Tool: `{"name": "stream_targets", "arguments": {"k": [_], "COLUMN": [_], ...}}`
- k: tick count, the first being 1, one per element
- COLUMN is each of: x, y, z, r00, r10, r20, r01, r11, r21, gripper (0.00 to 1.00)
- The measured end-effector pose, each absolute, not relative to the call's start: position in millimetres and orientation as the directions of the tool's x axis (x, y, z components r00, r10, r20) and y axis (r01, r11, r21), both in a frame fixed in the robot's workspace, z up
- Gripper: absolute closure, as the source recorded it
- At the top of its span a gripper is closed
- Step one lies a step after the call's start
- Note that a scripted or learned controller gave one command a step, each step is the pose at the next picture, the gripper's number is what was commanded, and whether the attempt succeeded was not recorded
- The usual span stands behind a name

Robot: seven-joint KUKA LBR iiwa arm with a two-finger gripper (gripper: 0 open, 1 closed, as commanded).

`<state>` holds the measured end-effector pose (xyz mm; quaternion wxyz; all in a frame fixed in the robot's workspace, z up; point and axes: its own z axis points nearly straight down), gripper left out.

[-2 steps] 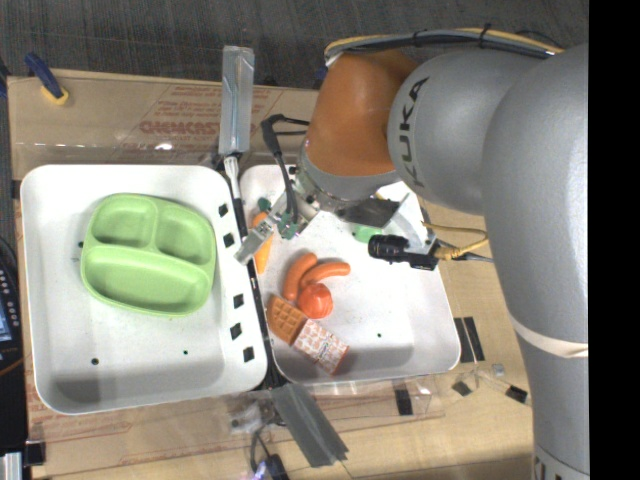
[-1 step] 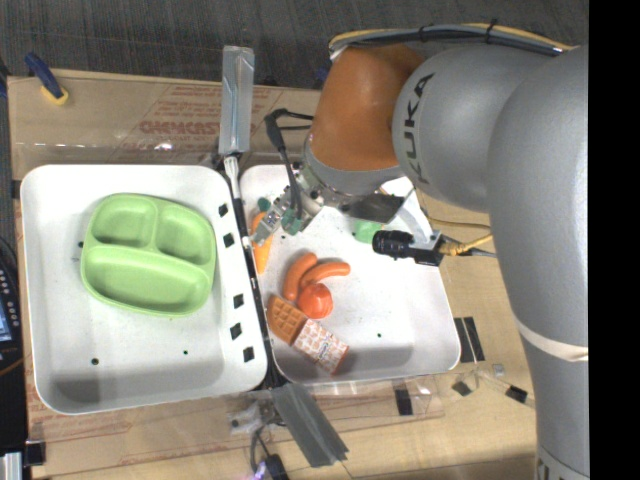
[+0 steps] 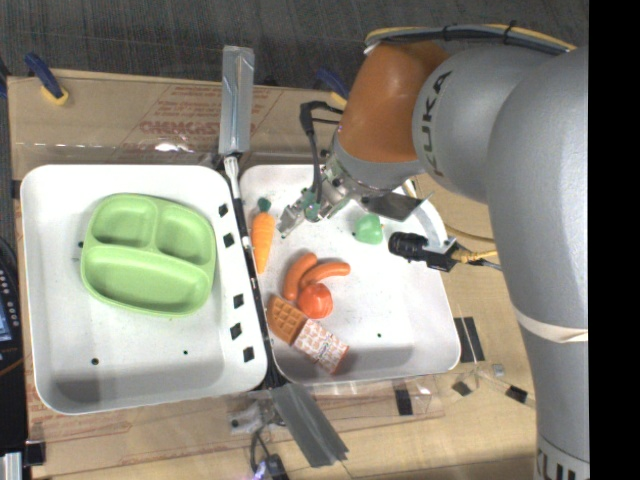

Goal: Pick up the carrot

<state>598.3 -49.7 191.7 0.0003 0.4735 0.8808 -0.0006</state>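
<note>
The arm (image 3: 500, 168) occupies the right side of the frame, its orange band at upper centre. Two white bins sit side by side: the left bin (image 3: 60, 368) and the right bin (image 3: 420, 328). The left bin holds a green compartment plate (image 3: 150, 253), centred slightly high. The gripper (image 3: 298, 214) sits over the upper left area of the right bin; whether it is wide or narrow cannot be told, and nothing is seen held. The carrot (image 3: 262, 240) lies along the right bin's left wall, just below and left of the gripper, green top upward. At centre lie orange sausages (image 3: 312, 271), a tomato (image 3: 316, 299), a waffle (image 3: 284, 318) and a patterned packet (image 3: 321, 346). A small green piece (image 3: 369, 230) lies upper right.
</note>
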Motion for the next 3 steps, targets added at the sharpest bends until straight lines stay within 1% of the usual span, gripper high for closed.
{"name": "stream_targets", "arguments": {"k": [1,2,3], "x": [598.3,579.7,600.4], "y": [-50,-45,-40], "z": [192,191,192], "r00": [-0.552,-0.569,-0.638], "r10": [0.834,0.822,0.770], "r20": [-0.001,0.002,-0.001], "r01": [0.834,0.822,0.770], "r11": [0.552,0.569,0.638], "r21": [-0.001,-0.003,0.000], "gripper": [0.00,0.00,0.00]}}
